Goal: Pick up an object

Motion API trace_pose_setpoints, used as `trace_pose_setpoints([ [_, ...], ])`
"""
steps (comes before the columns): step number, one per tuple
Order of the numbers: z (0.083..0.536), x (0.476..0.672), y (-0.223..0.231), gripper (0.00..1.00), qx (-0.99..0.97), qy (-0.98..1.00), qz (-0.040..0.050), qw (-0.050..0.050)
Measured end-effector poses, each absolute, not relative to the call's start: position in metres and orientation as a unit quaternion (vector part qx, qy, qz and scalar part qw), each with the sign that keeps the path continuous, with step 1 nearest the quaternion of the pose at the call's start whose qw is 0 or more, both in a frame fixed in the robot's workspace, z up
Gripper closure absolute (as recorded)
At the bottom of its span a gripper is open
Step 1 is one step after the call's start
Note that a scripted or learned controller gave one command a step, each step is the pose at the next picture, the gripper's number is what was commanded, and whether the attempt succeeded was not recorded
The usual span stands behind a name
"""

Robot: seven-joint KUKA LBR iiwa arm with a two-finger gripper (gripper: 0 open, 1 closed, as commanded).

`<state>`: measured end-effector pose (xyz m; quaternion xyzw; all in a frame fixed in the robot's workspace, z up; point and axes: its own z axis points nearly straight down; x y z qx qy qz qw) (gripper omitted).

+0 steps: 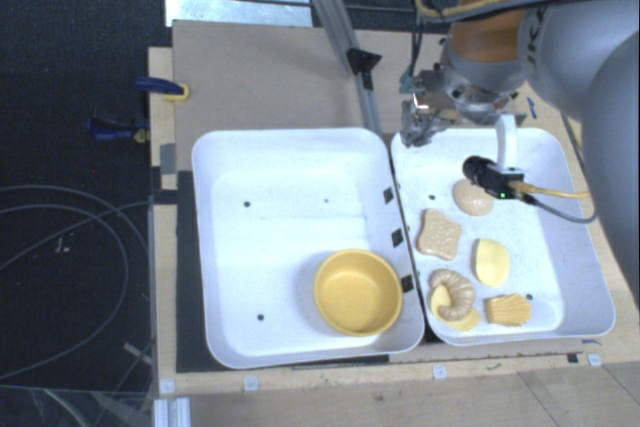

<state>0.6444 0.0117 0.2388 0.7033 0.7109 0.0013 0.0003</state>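
My gripper point(418, 127) hangs over the far left corner of the right bin point(560, 155), below the orange band of the arm. It is well apart from the objects on the bin floor. These are a pale round bun-like piece point(474, 199), a tan cracker-like square point(438, 234), a yellow slice point(491, 262), a curled croissant-like piece point(452, 293) and a ridged yellow chip point(508, 310). I see nothing in the gripper. A yellow bowl point(358, 290) sits upright at the near right of the left bin point(250, 165).
A black fitting with a green light and a yellow cable point(492, 177) hangs from the arm just above the bun-like piece. A grey tripod leg point(335, 10) slants down to the ridge between the bins. Blue clamps point(150, 105) grip the bench's left edge.
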Motion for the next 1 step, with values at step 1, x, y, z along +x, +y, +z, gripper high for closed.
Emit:
trace_pose_setpoints([
  [1, 0.2398, 0.6544, 0.0670, 1.00, 0.703, 0.711, 0.0019, 0.001],
])
